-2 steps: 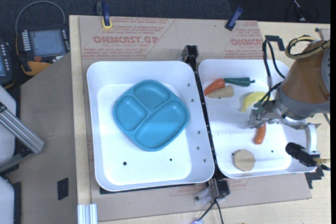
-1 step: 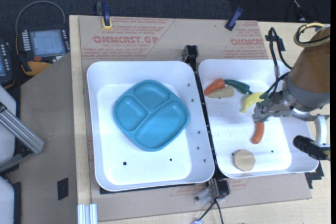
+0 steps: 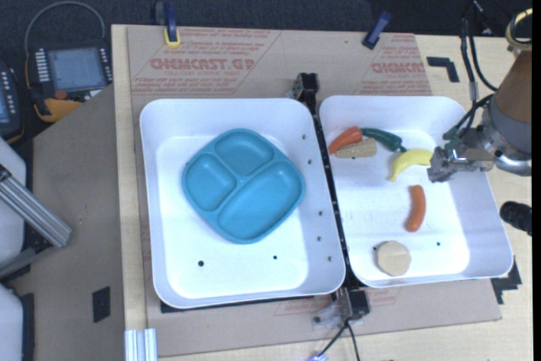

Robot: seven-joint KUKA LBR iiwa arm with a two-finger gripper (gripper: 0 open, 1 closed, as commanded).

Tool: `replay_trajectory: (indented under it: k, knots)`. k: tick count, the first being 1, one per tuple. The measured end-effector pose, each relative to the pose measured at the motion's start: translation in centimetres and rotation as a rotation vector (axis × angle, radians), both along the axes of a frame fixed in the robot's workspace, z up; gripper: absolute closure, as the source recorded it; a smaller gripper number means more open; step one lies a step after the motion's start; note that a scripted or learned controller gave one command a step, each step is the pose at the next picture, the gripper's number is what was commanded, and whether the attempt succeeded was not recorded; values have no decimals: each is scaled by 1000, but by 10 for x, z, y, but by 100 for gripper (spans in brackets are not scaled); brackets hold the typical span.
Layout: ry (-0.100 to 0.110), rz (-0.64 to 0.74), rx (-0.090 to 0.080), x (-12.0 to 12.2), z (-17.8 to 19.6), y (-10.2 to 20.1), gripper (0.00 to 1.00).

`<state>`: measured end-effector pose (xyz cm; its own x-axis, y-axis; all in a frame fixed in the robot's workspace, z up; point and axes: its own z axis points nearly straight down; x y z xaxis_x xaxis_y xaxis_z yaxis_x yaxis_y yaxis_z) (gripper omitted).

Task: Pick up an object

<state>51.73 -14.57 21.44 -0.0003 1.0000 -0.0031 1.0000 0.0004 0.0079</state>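
1. Gripper (image 3: 441, 165) over right bin (image 3: 482, 258), just beside banana (image 3: 407, 161); probably lining up a grasp there. Can't tell its grip state.
2. Sausage (image 3: 414, 208) just below-left of it; round biscuit (image 3: 392, 258) farther.
3. Blue divided plate (image 3: 243, 184) well apart, left bin.

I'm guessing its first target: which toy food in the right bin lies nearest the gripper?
The yellow banana, just left of the gripper. The sausage lies lower, the carrot farther left, and the round cookie at the bin's near edge.
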Motion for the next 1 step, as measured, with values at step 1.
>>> replay_trajectory:
  k: [1]
  knots:
    - [-1,1,0,2,54,0,100]
